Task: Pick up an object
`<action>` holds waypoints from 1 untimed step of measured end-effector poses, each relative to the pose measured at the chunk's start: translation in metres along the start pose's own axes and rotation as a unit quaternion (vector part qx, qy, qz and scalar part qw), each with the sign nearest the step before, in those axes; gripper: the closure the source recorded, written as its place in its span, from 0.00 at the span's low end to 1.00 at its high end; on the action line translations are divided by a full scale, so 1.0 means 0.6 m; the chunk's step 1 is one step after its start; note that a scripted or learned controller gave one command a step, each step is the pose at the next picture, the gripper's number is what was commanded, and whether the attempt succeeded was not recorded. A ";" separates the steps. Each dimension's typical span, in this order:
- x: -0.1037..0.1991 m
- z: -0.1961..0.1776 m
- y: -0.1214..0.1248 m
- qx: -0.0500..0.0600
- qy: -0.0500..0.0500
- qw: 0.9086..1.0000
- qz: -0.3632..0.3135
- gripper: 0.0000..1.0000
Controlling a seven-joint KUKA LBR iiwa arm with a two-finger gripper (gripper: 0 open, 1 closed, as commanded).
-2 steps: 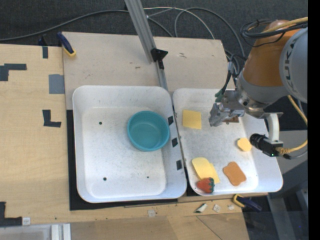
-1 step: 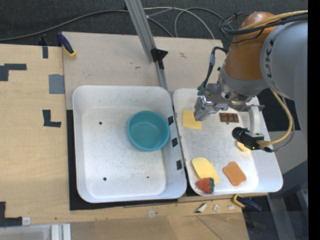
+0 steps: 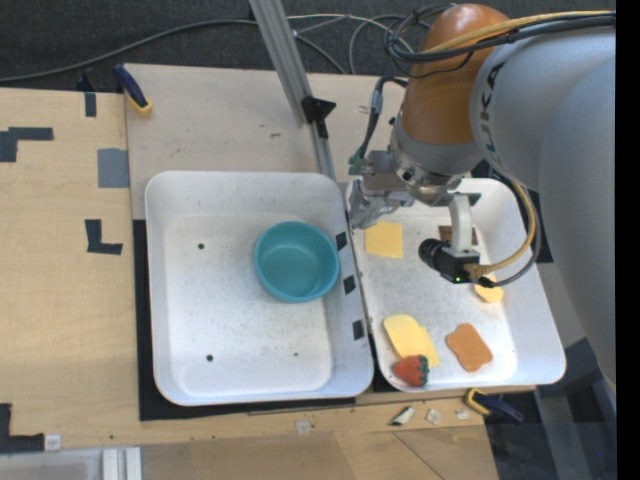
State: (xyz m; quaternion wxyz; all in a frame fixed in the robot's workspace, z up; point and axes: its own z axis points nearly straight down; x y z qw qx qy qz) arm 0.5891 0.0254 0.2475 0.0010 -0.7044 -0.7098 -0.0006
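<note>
Target (judged): yellow square slice (image 3: pixel 384 240), flat on the floor of the right bin (image 3: pixel 535 363), near its top-left corner; the nearest item to the gripper (image 3: pixel 366 208).
Handling: looks like toy cheese, thin, light, probably stiff plastic. Lies flush, so little edge to pinch; likely to slide on the smooth floor. Best hold, I judge, is across two opposite edges, fingers pressed down to the floor.
Gripper: at about 11 o'clock of the slice, just beside its upper-left corner, over the rim between the two bins.
Jaws: cannot tell whether spread or closed; the wrist hardware hides them. Nothing seen held.
Other right-bin items: yellow rounded piece (image 3: pixel 409 336) at 6 o'clock of the slice; red strawberry-like toy (image 3: pixel 411 371) touching its lower end; orange slab (image 3: pixel 468 347) at 5 o'clock; small yellow bit (image 3: pixel 488 292) at 4 o'clock, near the black sensor.
Left bin (image 3: pixel 170 198): teal bowl (image 3: pixel 295 260) at 9 o'clock of the slice, upright, well inside. Thin rim would suit a pinch.
Risk: rim is close; a descent here may strike it.
</note>
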 end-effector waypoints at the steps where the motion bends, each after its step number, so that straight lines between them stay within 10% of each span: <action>1: 0.077 0.028 0.019 0.001 -0.001 1.000 0.001 1.00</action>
